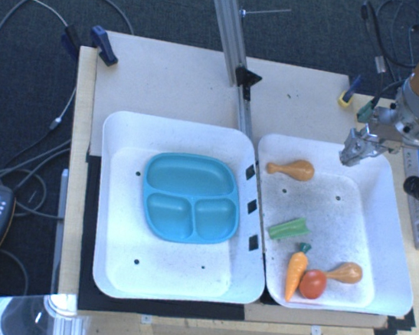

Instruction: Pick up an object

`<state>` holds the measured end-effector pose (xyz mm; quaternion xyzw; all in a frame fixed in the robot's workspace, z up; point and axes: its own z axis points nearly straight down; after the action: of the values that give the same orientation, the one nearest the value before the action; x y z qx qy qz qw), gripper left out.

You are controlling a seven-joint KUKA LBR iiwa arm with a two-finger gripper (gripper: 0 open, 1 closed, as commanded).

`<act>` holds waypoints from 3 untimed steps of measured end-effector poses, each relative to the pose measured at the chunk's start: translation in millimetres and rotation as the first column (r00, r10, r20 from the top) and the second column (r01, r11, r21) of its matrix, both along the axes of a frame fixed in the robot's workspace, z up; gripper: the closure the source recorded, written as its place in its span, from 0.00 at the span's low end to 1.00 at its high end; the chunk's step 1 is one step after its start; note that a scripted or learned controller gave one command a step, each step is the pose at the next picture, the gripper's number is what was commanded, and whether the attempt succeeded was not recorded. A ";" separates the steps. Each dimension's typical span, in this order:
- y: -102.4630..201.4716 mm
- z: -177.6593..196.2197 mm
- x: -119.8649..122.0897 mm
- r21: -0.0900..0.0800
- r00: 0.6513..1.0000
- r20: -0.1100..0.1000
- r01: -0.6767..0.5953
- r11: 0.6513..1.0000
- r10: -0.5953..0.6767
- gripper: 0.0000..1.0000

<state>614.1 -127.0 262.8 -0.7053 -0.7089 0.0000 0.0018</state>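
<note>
Nearest the camera: right bin (398,228), front corner cluster. Carrot (296,273) lies with its long axis roughly front-to-back, green top toward the back, tip toward the front edge. Tomato (312,284) sits just beside it on the right, touching or nearly so. Drumstick (345,272) next to the tomato, long axis left-right, fat end right. Green pod-like piece (287,229) just behind the carrot top, axis left-right with a slight tilt. Second drumstick (292,168) near the back left of that bin, axis left-right, fat end right, thin end pointing at the left bin (114,188). Left bin holds a blue divided plate (190,197), flat, roughly centred. Gripper (357,149) hangs over the back right rim of the right bin, well apart from every object; can't tell how its claw stands, nothing seen in it
</note>
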 end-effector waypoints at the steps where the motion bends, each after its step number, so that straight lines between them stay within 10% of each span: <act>1: 53.3 6.6 -1.7 0.001 1.000 0.001 -0.002 1.000 0.002 1.00; 3: 153.0 -8.0 1.0 0.000 1.000 -0.002 -0.001 1.000 0.001 1.00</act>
<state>615.1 25.9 254.8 -0.7049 -0.7093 0.0009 0.0026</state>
